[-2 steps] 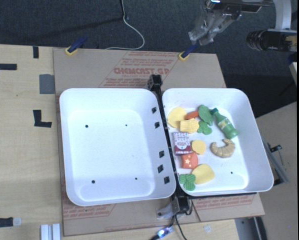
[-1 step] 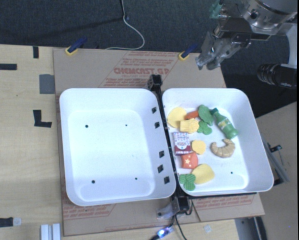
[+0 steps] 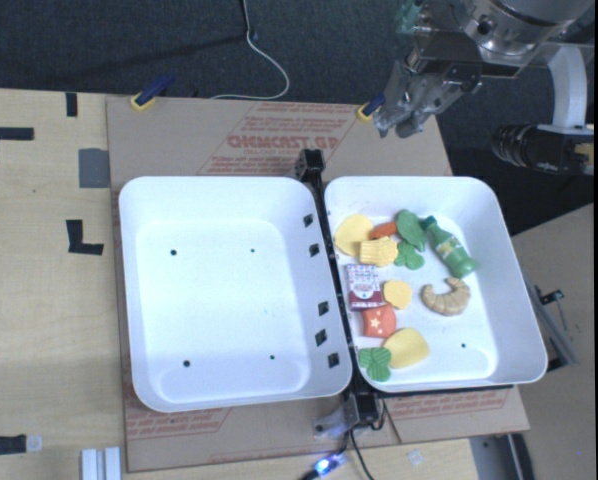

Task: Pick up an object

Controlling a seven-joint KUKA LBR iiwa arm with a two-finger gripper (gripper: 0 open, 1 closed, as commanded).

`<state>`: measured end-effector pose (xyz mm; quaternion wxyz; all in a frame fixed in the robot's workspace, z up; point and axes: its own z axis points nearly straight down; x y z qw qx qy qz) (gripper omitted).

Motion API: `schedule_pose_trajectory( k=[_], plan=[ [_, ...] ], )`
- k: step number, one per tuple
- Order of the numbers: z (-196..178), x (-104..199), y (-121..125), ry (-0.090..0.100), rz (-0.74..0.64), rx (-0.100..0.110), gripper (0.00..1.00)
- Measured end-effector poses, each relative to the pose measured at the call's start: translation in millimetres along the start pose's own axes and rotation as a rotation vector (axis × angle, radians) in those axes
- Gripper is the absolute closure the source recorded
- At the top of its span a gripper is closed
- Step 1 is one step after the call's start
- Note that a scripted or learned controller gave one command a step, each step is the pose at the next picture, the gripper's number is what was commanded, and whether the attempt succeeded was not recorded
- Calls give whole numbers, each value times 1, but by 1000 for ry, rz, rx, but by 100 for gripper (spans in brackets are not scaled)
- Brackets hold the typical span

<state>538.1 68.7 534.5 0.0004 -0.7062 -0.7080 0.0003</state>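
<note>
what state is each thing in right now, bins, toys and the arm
end effector: raised above the bench behind the right bin, nothing seen between its fingers
left bin: flat on the bench, no toys in it
right bin: flat, holds all the toys
green bottle: lying on its side
croissant: lying flat, apart from the bottle
red packet: lying flat, face up
</note>
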Motion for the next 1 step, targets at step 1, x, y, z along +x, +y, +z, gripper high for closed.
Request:
schedule_pose_trajectory(
  k=[1],
  plan=[
    [0,15,10,-1,1,0,100]
  ],
)
